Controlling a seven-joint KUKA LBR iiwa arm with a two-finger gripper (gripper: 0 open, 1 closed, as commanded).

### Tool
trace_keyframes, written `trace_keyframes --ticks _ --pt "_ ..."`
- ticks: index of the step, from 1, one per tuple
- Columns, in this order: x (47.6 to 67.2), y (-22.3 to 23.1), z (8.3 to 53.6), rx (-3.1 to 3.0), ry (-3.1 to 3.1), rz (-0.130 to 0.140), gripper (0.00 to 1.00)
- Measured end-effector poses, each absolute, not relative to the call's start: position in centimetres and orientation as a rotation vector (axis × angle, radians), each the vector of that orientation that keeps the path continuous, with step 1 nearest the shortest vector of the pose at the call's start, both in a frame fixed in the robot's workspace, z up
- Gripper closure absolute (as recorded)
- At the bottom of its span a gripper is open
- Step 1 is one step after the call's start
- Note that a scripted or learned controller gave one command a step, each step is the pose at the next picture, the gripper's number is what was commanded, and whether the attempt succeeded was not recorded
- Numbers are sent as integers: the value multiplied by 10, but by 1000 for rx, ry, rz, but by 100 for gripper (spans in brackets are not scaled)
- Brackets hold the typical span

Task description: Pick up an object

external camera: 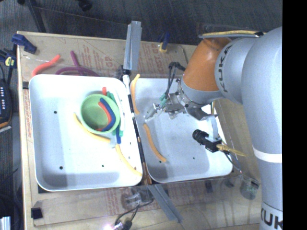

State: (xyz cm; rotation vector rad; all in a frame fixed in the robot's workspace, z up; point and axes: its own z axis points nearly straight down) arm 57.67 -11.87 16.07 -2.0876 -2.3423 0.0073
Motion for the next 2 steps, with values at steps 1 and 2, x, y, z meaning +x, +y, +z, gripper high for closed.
trace_keyframes --ticks 1,2 --pt "554 -113 106 -1909 -2515 12 0" --pt "554 -109 114 -1893 -2518 9 100"
